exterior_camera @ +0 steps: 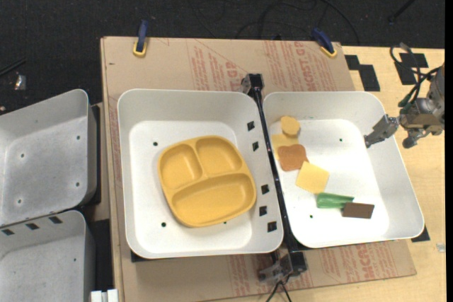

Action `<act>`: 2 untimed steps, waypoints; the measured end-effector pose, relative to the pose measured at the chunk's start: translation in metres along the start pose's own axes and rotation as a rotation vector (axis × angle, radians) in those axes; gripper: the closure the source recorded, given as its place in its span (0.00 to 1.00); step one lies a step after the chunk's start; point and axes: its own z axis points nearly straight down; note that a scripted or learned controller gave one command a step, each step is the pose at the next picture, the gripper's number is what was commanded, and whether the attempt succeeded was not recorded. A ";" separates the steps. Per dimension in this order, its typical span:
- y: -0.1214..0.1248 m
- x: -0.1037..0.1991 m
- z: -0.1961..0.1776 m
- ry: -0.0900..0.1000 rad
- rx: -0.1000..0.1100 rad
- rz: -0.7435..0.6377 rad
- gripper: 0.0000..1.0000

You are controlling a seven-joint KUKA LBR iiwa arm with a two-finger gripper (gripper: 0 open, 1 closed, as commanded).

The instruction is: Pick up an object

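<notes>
The right bin [368, 109] holds several small items in its left half: a round yellow piece [289, 126], an orange-brown piece [291, 156], a pale yellow square [312, 177], a green piece [333, 200] and a dark brown block [357, 210]. My gripper [393, 136] hangs over the bin's right rim, well to the right of these items. It is open, with nothing between its fingers. One finger [376, 131] points down-left into the bin.
A yellow divided plate [207, 180] lies in the left bin [141, 117]. A black divider [267, 159] runs between the two bins. Spare white bins [42, 145] sit at the far left. Blue and yellow clamps [141, 39] hold the cardboard base.
</notes>
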 end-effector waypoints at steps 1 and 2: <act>0.002 0.001 -0.006 -0.003 -0.011 -0.004 0.00; 0.009 0.006 0.039 -0.002 -0.009 -0.004 0.00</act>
